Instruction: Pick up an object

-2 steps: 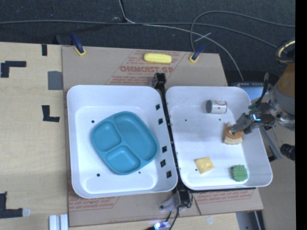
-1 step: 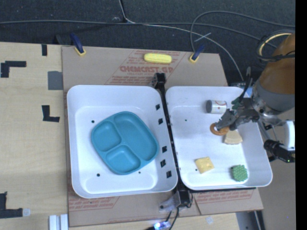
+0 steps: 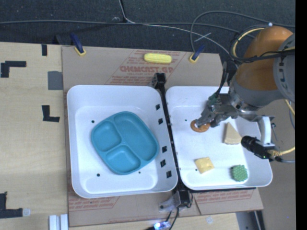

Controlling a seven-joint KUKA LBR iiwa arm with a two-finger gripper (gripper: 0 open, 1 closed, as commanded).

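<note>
Camera view: gripper (image 3: 205,121) hovering over brown ring (image 3: 199,126) in right bin (image 3: 182,99), near its left wall; grip state unreadable (fingers blurred). Tan wedge (image 3: 232,133), yellow block (image 3: 204,165), green ball (image 3: 239,173) lying apart from ring, room between.

The gripper (image 3: 207,120) stands over the upper edge of the brown ring-shaped item (image 3: 199,126), so part of that ring is covered and contact between the 2 fingers and the ring cannot be resolved. To the right of the gripper, the arm (image 3: 263,68) is cut off by the frame edge, and its wrist housing overlaps the top of the beige wedge (image 3: 231,135). Below and to the right of the gripper, the green object (image 3: 239,173) is too small for its surface detail to be identified.
</note>
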